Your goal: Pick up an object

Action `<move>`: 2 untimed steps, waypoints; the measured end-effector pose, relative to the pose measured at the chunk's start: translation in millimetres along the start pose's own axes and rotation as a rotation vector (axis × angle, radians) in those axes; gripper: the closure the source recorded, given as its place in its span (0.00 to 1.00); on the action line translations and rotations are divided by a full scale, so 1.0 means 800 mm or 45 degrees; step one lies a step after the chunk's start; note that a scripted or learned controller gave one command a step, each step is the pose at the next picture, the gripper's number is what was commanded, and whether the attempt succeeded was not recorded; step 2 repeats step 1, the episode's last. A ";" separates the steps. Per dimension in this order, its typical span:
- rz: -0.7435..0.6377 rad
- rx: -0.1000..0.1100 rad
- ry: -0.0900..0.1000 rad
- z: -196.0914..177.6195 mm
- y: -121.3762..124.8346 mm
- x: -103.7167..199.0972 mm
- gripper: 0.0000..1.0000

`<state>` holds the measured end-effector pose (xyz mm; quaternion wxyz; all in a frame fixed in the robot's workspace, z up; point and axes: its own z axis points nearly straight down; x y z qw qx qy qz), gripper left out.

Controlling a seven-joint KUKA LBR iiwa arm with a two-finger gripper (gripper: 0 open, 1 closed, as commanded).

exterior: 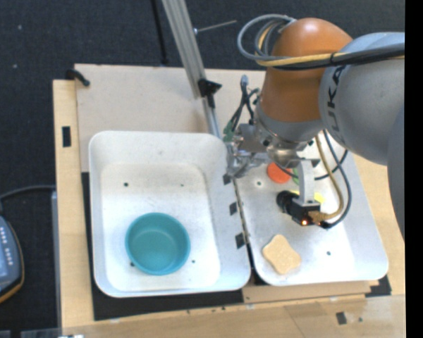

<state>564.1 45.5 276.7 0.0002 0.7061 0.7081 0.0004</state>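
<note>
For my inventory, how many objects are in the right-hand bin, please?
2: a tan sponge near the front, an orange object under the arm; others may be hidden.

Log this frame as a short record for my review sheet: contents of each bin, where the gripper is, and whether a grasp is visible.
left bin: one teal bowl, upright, toward the view's bottom edge
right bin: tan sponge near the bottom edge; orange thing partly hidden under the wrist
gripper: low at the right bin's left rim, next to where the two bins meet
grasp: no object visibly held
sponge and bowl: apart from the gripper
</note>
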 end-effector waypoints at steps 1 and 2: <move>-0.003 0.003 0.000 0.022 -0.026 0.045 1.00; -0.003 0.003 0.000 0.022 -0.026 0.045 1.00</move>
